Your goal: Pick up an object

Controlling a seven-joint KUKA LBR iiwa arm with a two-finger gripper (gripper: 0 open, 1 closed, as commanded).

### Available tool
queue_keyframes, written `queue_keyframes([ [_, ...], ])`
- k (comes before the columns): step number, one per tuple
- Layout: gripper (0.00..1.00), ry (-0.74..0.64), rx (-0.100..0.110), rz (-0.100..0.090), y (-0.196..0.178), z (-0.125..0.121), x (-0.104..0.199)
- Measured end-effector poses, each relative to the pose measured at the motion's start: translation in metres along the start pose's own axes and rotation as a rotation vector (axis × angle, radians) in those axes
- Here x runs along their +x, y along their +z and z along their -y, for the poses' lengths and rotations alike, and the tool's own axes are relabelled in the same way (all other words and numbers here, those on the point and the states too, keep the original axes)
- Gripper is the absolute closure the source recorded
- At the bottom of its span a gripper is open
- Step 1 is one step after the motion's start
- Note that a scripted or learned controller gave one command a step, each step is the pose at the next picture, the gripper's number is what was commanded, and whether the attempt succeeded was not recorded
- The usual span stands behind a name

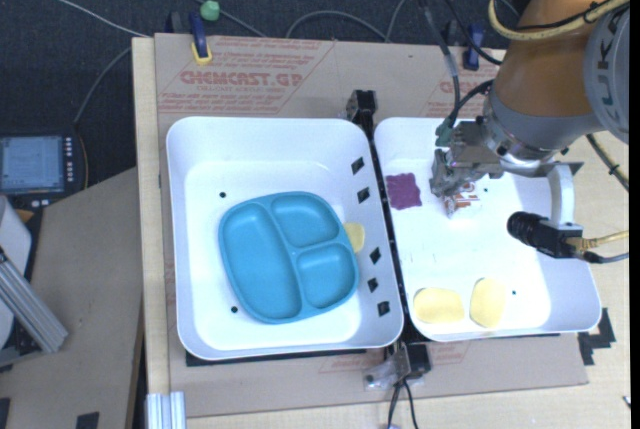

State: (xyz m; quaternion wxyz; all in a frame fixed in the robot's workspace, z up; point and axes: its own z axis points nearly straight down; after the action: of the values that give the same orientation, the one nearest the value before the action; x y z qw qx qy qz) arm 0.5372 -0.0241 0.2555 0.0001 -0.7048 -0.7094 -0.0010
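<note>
Camera view: I'm watching the right bin.
Gripper: hovering in it beside the purple piece; grip I cannot tell.

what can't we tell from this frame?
- Tool, camera view: too small and cluttered to read whether it holds anything.
- Small reddish thing under the tool: too small to identify.
- Yellow piece in the left bin: partly hidden behind the blue divided plate.
- Arm: cut off by the right edge.
</note>
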Motion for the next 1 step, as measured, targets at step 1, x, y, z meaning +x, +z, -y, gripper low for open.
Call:
queue_keyframes([
  [1,1.00,0.001,0.000,0.000,0.0036,-0.0100,0.0454],
])
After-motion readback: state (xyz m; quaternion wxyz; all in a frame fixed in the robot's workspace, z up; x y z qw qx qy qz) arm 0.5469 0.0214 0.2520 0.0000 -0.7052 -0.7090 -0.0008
